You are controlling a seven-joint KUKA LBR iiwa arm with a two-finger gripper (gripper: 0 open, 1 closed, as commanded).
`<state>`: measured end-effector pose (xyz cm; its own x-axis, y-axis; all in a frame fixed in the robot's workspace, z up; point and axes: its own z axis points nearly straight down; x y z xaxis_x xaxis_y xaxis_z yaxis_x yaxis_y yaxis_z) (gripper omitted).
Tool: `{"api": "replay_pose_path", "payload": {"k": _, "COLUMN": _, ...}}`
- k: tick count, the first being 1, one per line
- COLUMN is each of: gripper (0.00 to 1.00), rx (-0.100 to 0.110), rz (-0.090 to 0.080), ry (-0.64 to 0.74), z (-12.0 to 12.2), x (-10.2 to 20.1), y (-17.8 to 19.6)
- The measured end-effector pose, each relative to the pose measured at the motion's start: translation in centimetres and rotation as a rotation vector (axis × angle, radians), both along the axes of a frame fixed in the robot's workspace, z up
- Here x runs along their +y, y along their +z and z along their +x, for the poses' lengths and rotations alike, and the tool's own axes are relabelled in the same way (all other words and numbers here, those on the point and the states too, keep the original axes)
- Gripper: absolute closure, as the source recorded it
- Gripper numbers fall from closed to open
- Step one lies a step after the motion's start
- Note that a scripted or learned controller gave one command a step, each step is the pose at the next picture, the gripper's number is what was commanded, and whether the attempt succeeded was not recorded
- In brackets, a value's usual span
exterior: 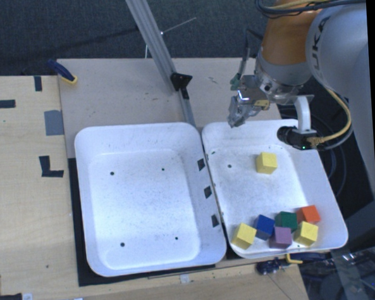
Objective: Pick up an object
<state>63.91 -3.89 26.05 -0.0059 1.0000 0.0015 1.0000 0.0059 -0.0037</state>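
Observation:
My gripper [238,118] hangs above the far rim of the right bin [241,193], its fingers close together with nothing between them. A yellow cube [266,162] lies alone in that bin's upper middle, below and right of the gripper. Along the bin's near edge sits a cluster: a yellow cube [244,235], a blue cube [264,226], a green cube [285,220], a purple cube [282,236], an orange cube [309,214] and another yellow cube [306,233].
The left bin [140,200] lies beside the right one. A slanted metal pole [159,46] with a black clamp [181,81] rises behind the bins. Black cables [320,141] run along the right bin's far right corner.

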Motion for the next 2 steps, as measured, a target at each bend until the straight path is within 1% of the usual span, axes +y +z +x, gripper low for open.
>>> {"api": "replay_pose_path", "payload": {"k": 1, "gripper": 1.00, "rx": -0.001, "rz": 0.000, "ry": 0.001, "z": -1.1, "x": 5.2, "y": 0.3}}
{"api": "replay_pose_path", "payload": {"k": 2, "gripper": 1.00, "rx": 0.000, "rz": 0.000, "ry": 0.002, "z": -2.5, "x": 11.4, "y": -0.9}}
